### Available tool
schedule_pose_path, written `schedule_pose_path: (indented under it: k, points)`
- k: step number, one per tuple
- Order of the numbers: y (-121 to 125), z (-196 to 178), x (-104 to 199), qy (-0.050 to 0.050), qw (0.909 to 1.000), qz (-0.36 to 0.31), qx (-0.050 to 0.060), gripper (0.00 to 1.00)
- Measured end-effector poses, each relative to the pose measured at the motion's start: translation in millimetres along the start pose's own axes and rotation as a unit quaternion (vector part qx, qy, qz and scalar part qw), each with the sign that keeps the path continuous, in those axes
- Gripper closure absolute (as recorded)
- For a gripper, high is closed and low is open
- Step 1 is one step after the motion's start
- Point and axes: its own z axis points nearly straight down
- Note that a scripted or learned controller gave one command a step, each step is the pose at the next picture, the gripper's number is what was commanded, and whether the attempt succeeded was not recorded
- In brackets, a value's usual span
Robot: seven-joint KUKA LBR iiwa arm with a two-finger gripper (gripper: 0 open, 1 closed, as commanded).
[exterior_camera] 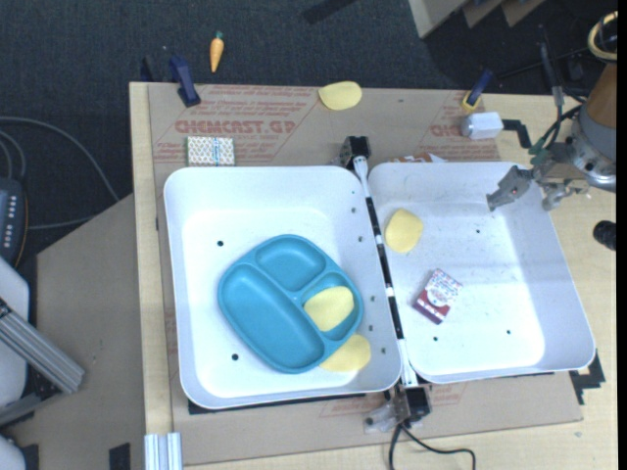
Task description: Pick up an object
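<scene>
Tool above small red-white packet

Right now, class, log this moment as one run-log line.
gripper: open, above right bin's far right corner, holding nothing | right bin: yellow piece, red-white packet | stage: not yet grasped

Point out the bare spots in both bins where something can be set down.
Right white bin: bare floor from the small red-and-white packet to the right wall. Left white bin: a bare strip behind the blue divided plastic tray. Crowded at the tray's front corner, with two yellow pieces.
</scene>
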Motion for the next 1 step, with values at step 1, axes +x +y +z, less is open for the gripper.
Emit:
schedule_pose_path:
  k: [1]
  points:
    - [-30.6, 100.7, 87.7, 0.001, 1.0000, 0.000, 0.001, 0.00]
